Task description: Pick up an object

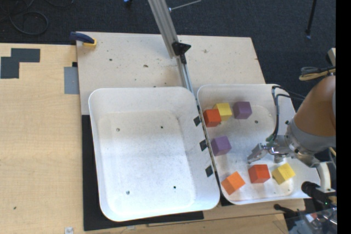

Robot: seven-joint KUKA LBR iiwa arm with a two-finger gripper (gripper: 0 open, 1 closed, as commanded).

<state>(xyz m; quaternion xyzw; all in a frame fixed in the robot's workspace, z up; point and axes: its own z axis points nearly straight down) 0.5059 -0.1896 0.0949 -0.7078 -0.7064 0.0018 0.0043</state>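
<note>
Two shallow white plastic bins: left bin [142, 156] smooth and speckled, right bin [263, 194] full of small blocks. Grey arm [315, 118] with orange band reaching in from the right. Gripper [265, 154] low over the right bin, metal fingers spread apart, holding nothing. Looks like the reach-down step, grab not yet made. Just below, red cube [259, 173] and yellow cube [283, 173], side by side. Next: drop onto one cube, squeeze, lift. Farther off: orange cube [233, 182], purple cube [221, 145]. All square, matte, hard-edged.

Bench [137, 60] — two white bins [145, 203] side by side
</note>
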